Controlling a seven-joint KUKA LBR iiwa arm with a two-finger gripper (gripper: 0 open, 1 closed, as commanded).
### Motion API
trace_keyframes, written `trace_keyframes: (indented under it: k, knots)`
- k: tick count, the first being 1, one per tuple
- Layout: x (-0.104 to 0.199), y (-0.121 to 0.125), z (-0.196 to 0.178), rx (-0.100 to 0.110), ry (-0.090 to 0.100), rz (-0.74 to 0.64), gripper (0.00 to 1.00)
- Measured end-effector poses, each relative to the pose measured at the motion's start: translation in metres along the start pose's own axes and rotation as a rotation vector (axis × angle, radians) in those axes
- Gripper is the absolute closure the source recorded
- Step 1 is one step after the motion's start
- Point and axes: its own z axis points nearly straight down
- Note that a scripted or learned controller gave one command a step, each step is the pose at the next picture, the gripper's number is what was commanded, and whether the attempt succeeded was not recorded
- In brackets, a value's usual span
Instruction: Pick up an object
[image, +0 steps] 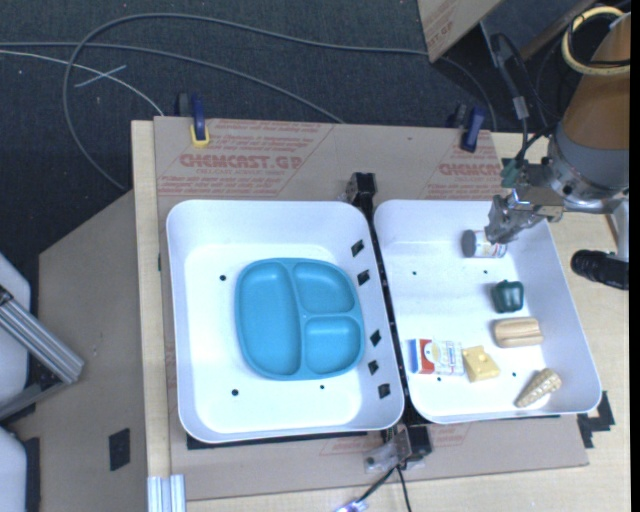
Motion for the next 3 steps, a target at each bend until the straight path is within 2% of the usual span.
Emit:
trace_keyframes:
  k: [1,2,3]
  knots:
    - [0.054,-0.011,0.007,0.0,0.0,-0.001,1.0]
    - [0.101,-0.033,0.028,0.002,0.0,0.001,1.0]
    - [0.15,-0.06,0.025,0.001,0.0,-0.001,1.0]
